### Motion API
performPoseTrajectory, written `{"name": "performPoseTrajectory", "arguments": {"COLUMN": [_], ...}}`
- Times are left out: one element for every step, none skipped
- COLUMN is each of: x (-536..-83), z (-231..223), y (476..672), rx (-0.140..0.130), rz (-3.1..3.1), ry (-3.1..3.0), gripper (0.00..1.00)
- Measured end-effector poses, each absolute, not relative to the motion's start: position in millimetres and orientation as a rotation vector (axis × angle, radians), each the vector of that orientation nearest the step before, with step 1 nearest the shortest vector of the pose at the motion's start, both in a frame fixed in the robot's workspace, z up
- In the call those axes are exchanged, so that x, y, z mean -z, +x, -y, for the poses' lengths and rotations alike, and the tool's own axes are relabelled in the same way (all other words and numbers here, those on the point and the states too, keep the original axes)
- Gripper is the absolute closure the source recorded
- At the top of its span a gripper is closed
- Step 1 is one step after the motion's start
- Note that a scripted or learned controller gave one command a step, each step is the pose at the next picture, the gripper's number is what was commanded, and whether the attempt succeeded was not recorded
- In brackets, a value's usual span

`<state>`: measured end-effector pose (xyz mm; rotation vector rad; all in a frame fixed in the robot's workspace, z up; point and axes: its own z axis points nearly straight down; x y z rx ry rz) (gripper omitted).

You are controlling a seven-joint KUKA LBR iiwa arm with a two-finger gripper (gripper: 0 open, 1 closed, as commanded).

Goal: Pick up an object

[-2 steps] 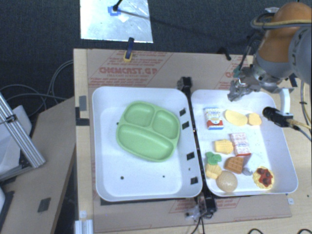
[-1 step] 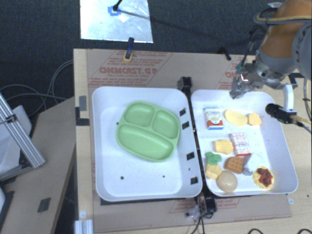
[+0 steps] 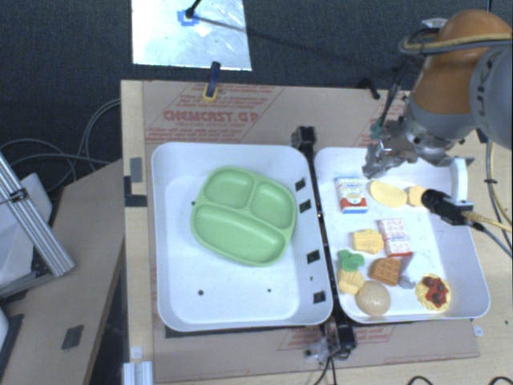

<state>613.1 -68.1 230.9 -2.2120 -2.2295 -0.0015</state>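
Gripper (image 3: 377, 165) of the grey and orange arm hangs over the far part of the right bin (image 3: 473, 275), just above the top edge of the small red and white carton (image 3: 351, 195). If its two fingers are apart or together I cannot tell; they are dark and small against the white floor, and nothing is seen between them. The arm comes in from the right and bends down steeply, which I judge to be the pose for a grasp from above.

The task names no certain object, so the nearest ones are the likely candidates: the carton, which lies flat just beside the gripper, and the pale yellow oval piece (image 3: 389, 193) to its right. The carton is box-shaped with straight sides, so I think it would be easy to pinch; the oval piece is low and flat and may slip.

Further toward the camera lie other toy foods, near each other but mostly apart: a yellow cheese block (image 3: 367, 241), a pink and white packet (image 3: 393, 233), a brown waffle (image 3: 385, 270), a round beige bun (image 3: 373, 298) and a small pizza (image 3: 433, 292). They are loose in one bin, probably so that any one can be chosen.

The left bin (image 3: 180, 295) holds a green divided plate (image 3: 243, 215), tilted a little in the view.
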Motion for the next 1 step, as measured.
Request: {"name": "performPoseTrajectory", "arguments": {"x": [-233.8], "z": [48.0], "y": [564.8], "rx": [-0.002], "rz": [2.226], "ry": [-2.213], "gripper": [1.00]}}
